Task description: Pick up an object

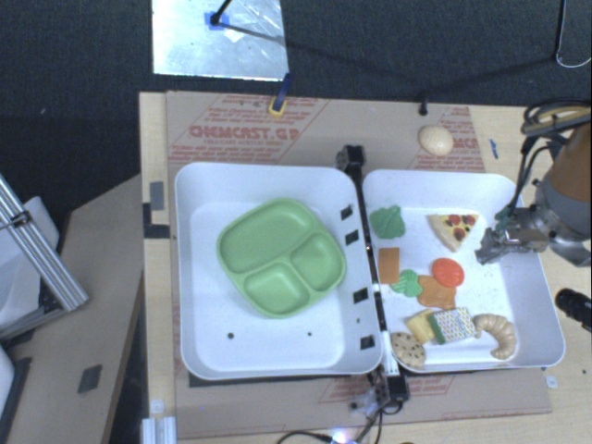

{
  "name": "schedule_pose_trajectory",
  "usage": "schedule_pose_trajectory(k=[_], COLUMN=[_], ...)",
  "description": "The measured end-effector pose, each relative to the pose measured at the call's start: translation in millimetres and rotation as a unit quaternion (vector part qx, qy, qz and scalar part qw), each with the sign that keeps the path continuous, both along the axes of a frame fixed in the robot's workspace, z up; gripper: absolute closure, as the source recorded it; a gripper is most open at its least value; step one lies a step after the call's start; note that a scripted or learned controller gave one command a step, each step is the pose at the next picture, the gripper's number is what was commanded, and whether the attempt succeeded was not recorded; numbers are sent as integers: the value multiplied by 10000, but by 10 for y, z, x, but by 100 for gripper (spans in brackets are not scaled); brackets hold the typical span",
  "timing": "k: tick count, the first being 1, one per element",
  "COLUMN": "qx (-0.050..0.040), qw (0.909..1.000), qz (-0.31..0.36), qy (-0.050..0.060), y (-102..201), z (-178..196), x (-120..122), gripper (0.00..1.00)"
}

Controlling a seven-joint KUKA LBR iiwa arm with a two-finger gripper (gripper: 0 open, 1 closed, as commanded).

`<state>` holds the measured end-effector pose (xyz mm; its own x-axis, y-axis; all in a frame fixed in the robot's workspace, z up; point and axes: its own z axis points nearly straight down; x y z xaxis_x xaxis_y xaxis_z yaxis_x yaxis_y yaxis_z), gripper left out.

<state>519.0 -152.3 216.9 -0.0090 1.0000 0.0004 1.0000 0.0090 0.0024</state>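
Observation:
The right white bin (532,289) holds several toy foods: a pizza slice (453,228), a green leafy piece (387,221), an orange block (389,265), a red tomato slice (448,272), a croissant (497,332), a cookie (405,349) and a sandwich piece (451,325). My gripper (491,246) hangs over the right side of this bin, just right of the pizza slice. Nothing shows between its fingers.
The left bin (199,248) holds a green divided plate (280,257). A beige egg-shaped object (436,139) lies on the cardboard behind the right bin. A shiny metal sheet (218,26) lies at the back. Black clips line the divider between the bins.

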Motion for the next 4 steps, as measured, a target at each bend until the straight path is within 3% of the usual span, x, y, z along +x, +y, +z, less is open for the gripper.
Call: schedule_pose_trajectory(k=[2, 3, 4], qx=[3, 8, 1], qw=[10000, 10000, 10000], qz=[5, 9, -10], qy=[-1, -2, 4], y=[1029, 1538, 1631], z=[-53, -35, 12], x=[130, 319, 293], gripper=[100, 100, 100])
